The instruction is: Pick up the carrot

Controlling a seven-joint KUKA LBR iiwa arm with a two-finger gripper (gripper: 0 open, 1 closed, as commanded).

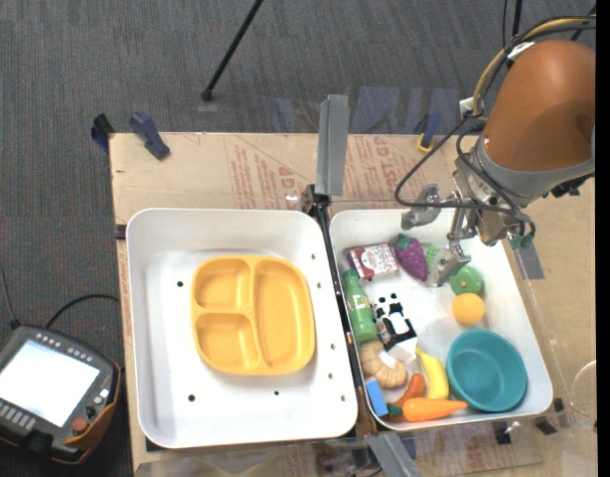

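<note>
Carrot not yet reached, arm poised over the right bin's far end.

A yellow divided plate [253,314] sits in the left bin [151,266]. The carrot [432,409] lies at the right bin's [532,311] near edge, beside a banana [433,373] and teal bowl [487,369]. The gripper [454,262] hangs well apart from it; whether its jaws are parted or clenched is unclear. Next: travel toward the carrot and descend.

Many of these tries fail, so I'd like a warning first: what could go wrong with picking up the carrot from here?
1. The carrot lies against the bin's near wall, leaving the fingers little room.
2. The banana and teal bowl crowd it, so either may get nudged or grabbed.
3. The gripper sits at the bin's far end, above the grapes, with clutter between.
</note>
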